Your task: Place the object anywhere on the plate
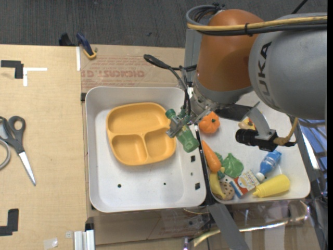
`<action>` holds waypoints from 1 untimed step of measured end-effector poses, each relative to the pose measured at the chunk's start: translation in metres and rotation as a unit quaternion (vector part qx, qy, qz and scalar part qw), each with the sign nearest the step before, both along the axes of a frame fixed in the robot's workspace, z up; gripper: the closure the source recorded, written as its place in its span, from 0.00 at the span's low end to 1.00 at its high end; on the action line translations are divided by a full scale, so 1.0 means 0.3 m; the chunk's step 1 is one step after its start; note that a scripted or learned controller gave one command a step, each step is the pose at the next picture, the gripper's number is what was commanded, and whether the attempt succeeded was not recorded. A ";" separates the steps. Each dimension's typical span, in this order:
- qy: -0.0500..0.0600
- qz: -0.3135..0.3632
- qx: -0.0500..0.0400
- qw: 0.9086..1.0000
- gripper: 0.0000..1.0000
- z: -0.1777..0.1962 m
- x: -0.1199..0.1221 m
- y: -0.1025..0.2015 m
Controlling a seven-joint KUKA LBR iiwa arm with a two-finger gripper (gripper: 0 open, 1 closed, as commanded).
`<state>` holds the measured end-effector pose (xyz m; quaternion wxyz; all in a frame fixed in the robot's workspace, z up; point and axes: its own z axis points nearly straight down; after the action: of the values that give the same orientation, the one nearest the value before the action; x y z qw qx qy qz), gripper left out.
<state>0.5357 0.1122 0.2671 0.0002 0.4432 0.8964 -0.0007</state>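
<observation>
- The gripper [178, 123] is above the right edge of the left bin [140, 189], just off the plate's right rim. Its fingers are pinched on the upper end of a green toy [187, 139].
- The green toy hangs tilted. Its top is near the plate's upper right corner, and its lower end points down and right toward the wall shared by the two bins.
- The yellow plate [125, 126] has three sections and lies in the upper half of the left bin, turned slightly. Nothing rests on it.
- There is bare white floor below the plate and a narrower strip along its right side, which is where the toy hangs.
- The plate's left and top rims sit close to the bin walls.
- The right bin [301, 158] is crowded. A small orange fruit [209, 124] lies just beside the gripper, and a carrot [210, 158] runs along the shared wall below it.
- A blue bottle [269, 163] and a yellow bottle [273, 186] lie toward that bin's lower right corner.
- The arm's bulky orange and grey body covers the right bin's upper part.
- Scissors [18, 145] lie on the cardboard [47, 181], well apart to the left of both bins.
</observation>
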 end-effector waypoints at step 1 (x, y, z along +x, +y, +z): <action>0.000 0.025 0.000 1.000 1.00 0.162 0.004 0.238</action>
<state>0.5370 0.1835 0.3157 0.0002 0.4210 0.9071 -0.0012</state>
